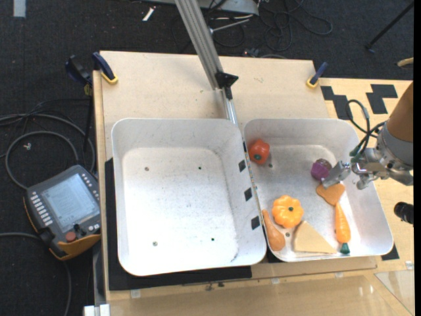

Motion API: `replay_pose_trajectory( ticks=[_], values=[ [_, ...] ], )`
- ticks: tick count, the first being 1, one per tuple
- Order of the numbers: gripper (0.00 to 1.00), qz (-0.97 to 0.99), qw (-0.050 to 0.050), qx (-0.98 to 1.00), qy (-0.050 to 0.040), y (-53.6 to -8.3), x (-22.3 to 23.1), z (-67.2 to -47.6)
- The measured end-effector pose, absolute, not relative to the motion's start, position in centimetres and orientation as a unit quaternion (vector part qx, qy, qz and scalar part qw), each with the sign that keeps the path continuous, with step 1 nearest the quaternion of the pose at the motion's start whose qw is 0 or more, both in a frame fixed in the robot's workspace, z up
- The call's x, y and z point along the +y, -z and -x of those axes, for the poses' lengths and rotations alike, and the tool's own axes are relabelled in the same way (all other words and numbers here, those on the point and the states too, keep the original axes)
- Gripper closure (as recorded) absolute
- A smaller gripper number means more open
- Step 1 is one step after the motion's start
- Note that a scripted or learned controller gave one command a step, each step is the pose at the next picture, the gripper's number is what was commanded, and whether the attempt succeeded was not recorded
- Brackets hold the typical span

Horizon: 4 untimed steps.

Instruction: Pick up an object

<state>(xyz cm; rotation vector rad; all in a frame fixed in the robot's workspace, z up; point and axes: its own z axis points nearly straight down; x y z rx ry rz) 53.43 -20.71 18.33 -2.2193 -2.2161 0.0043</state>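
Seen from above at a slant: pale wooden tabletop [276,71] carrying two shallow white bins side by side. Left bin [131,137] speckled with dark marks. Right bin [296,129] holding toy foods. Reaching in from the right, grey arm [401,133] with tool [347,171] over the right bin's right-hand side, near the rim. Cannot tell how far open the tool stands, nor whether anything sits in its grasp.

Toys, from larger to smaller: pale tan wedge [312,239] at the near edge; orange pumpkin [288,210] just above it, well left of the tool; carrot [342,225] with green tip, below the tool; orange-brown flat piece [331,193] just beneath the tool; orange-brown oblong piece [274,233] at the bin's left wall; red-orange tomato [259,151] far left, well apart from the tool; purple round piece [320,170] just left of the tool.
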Motion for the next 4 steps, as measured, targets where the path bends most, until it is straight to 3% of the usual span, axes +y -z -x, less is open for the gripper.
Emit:
replay_pose_trajectory(
  ticks=[1,2,3,4],
  values=[
    [0.00,0.707,0.002,-0.707,-0.0013,-12.4,-21.1,-54.1],
    [1.00,0.707,-0.001,-0.707,0.0002,-13.8,-21.2,-54.2],
    [1.00,0.706,-0.003,-0.708,0.0015,-20.1,-20.9,-54.4],
    [1.00,0.706,-0.002,-0.708,0.0006,-21.6,-20.9,-54.5]
  ],
)
